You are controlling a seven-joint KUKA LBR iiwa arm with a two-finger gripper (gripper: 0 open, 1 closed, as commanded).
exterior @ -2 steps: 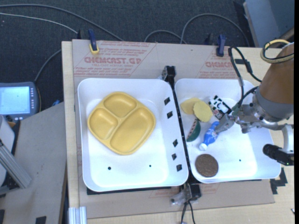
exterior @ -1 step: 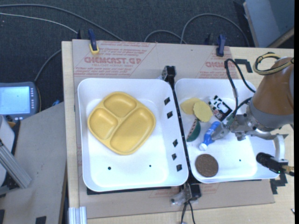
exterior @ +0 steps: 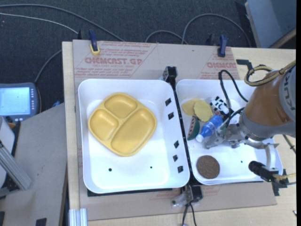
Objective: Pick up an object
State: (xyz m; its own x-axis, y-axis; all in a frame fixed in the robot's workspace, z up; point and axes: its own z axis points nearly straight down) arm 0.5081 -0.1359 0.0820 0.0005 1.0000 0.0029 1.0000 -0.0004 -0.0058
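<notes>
Yellow divided plate (exterior: 122, 123) in left bin (exterior: 91, 173)

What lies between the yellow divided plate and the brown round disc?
In the camera view, bare white floor of the left bin, then the black-marked divider, separates the plate from the disc.

divided plate (exterior: 122, 124) in left bin (exterior: 89, 164) | bottle (exterior: 210, 126), round disc (exterior: 207, 166) in right bin (exterior: 235, 173)

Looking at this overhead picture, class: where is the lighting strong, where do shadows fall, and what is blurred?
Camera view: bright, even light washes out the white bins; the yellow tray casts a soft shadow below it; the gripper and the blue bottle beside it look smeared; the dark floor beyond the bench stays dim.
</notes>
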